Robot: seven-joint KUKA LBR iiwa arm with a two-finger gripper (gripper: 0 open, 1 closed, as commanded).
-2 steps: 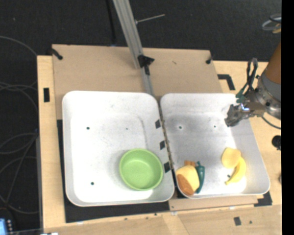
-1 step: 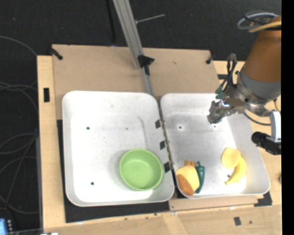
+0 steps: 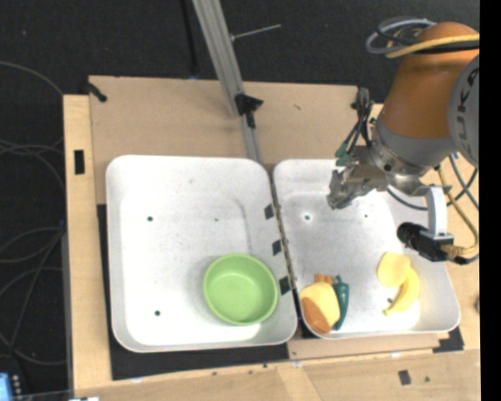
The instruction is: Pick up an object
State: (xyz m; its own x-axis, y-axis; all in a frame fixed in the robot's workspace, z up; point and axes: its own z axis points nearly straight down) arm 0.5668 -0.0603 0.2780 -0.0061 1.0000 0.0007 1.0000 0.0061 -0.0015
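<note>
My gripper (image 3: 344, 192) hangs over the upper middle of the right bin (image 3: 317, 224), with nothing visible between its fingers. A yellow banana-like piece (image 3: 400, 282) lies in that bin's lower right. An orange and yellow toy with a dark green part (image 3: 324, 303) sits at the bin's lower left corner. In the left bin (image 3: 167, 215) a light green bowl (image 3: 240, 288) rests near the lower right. The gripper is well above and apart from all of these.
A grey metal pole (image 3: 225, 65) slants down from the top to the divider between the bins. A black device with cables (image 3: 426, 241) hangs off the arm at the right bin's right edge. The bins stand on a brown board (image 3: 192, 115).
</note>
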